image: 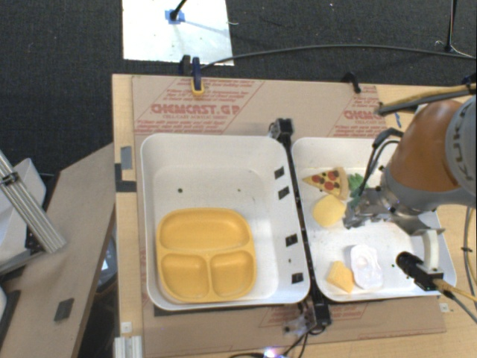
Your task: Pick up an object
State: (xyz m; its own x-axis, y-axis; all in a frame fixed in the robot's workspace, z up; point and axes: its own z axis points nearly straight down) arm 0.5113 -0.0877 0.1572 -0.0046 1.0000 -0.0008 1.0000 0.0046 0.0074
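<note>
**Grey arm low over right bin, pincer beside a pale yellow disc**

Grey arm (425,155) with broad orange band, reaching in from the right and bent down over right bin (328,241). Pincer (356,213) low inside that bin, about mid-depth. Cannot tell whether clenched or released, the wrist bulk blocking the view from above.

Candidates for the pick, all in the right bin:
- pale yellow disc (328,211), flat on the bin floor, just beside the pincer on the side toward the other bin; contact not clear.
- pizza slice (326,179), toy-like with red dots, toward the back wall, just behind the disc.
- green piece (356,181), right of the slice, partly hidden by the arm's cabling; perhaps a leafy toy, too small to say.
- white rounded piece (365,265) near the front wall.
- yellow wedge (341,277) close against the white piece, on its left.

Left bin (216,155): yellow divided tray (207,253) in the front half, one long compartment at the back, two smaller ones in front.

Both bins side by side on brown worktop (223,99) with red lettering.
</note>
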